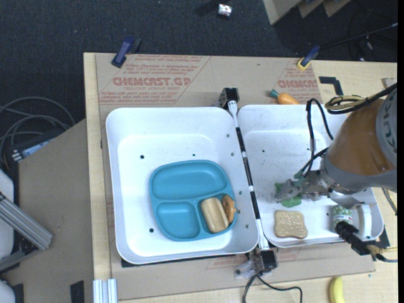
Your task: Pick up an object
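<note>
Two candidates lie close to your gripper (285,192) in the right bin (278,122): a flat slice of toast (290,223) just nearer the camera than the fingers, and a small green item (290,201) right under them. You cannot tell from here whether the fingers are spread or closed. Judging by looks, the toast is light, stiff and thin, so pinch it across its edges. Farther from the fingers, in the left bin (126,131), a blue divided tray (183,185) carries a bread roll (215,214) in one compartment.
</note>
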### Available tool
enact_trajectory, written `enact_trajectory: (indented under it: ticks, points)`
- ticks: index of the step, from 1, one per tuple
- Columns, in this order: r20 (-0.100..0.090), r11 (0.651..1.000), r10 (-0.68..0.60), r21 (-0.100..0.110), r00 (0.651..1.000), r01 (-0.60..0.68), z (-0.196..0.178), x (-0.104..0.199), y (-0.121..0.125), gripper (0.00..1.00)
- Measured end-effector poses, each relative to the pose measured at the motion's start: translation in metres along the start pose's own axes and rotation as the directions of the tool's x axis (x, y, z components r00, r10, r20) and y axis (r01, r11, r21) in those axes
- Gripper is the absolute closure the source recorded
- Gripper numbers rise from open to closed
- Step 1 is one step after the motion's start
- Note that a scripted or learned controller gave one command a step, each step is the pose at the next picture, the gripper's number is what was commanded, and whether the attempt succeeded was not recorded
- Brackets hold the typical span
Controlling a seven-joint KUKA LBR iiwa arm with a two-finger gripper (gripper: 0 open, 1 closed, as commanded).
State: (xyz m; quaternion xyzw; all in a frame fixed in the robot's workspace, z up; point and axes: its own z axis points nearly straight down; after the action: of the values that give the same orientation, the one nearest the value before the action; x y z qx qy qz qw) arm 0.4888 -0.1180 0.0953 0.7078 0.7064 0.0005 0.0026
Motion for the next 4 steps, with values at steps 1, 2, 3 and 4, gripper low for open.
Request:
enact_trajectory:
  ticks: [1,2,3,4]
  points:
    - [0.001,1.000,0.001,-0.002,1.000,-0.001,-0.010,0.000,0.000,1.00]
    - [0.000,1.000,0.000,-0.001,1.000,0.000,-0.010,0.000,0.000,0.00]
    - [-0.005,1.000,-0.002,0.007,1.000,0.002,0.011,0.021,-0.010,0.00]
    - [-0.002,1.000,-0.001,0.003,1.000,0.001,0.011,0.005,0.028,0.00]
